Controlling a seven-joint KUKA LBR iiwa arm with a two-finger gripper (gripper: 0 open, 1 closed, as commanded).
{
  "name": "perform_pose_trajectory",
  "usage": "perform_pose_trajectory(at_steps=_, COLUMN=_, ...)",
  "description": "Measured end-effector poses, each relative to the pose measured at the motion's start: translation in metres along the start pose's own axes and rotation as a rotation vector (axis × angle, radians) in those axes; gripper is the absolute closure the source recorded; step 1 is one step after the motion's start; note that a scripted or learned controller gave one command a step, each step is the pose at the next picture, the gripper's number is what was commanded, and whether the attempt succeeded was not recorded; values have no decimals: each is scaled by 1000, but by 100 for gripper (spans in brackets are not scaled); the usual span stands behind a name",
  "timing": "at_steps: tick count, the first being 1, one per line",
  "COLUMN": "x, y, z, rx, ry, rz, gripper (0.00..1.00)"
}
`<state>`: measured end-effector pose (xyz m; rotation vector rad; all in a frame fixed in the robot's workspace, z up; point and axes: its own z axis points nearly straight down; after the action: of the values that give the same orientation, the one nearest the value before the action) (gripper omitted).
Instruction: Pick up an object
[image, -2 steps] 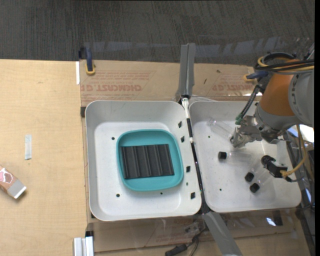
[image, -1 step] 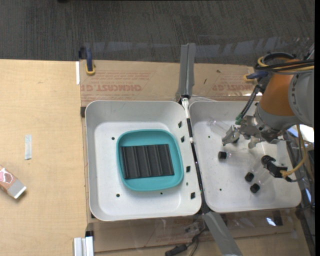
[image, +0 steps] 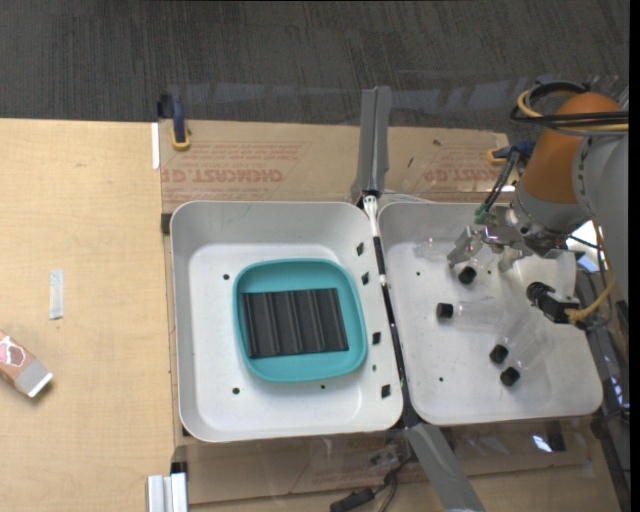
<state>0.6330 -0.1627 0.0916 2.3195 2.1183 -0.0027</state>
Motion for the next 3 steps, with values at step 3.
perform_pose_trajectory(at_steps=3, x=-55, y=-66, z=-17, rx=-1, ry=1, rz=-131, gripper=0)
